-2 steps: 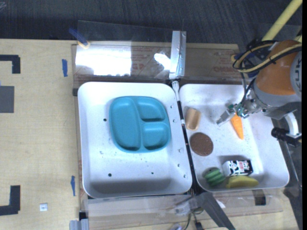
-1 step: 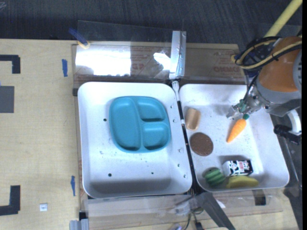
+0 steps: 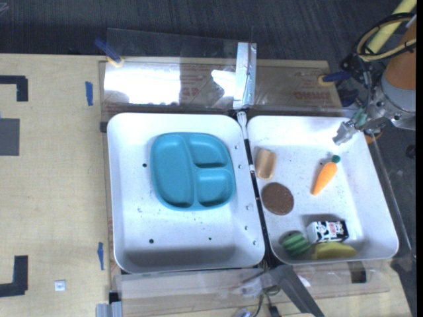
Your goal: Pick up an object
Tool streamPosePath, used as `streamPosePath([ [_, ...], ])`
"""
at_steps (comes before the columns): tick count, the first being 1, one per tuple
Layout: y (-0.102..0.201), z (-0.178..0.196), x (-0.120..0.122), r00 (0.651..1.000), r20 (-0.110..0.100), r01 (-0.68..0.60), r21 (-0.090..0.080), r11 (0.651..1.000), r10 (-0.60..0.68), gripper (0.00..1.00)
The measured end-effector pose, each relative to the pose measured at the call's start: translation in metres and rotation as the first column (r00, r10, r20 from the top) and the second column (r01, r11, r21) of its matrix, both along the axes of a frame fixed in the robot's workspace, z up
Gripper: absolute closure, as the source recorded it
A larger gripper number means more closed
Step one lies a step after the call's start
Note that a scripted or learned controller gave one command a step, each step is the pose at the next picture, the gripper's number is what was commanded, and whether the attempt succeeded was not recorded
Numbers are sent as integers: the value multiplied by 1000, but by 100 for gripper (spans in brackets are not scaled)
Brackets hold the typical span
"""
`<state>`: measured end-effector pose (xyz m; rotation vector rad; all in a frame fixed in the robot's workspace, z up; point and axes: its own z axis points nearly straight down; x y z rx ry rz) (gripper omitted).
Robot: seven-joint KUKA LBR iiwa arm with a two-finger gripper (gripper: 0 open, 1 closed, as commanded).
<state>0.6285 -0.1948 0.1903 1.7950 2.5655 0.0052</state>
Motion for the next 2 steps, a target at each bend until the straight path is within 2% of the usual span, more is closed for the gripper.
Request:
streamPosePath([
  [1,0,-4,-2,1000,-7,0,2,1000,0,0],
  [2,22,29,-30,997,-7,-80,3,997,80,0],
])
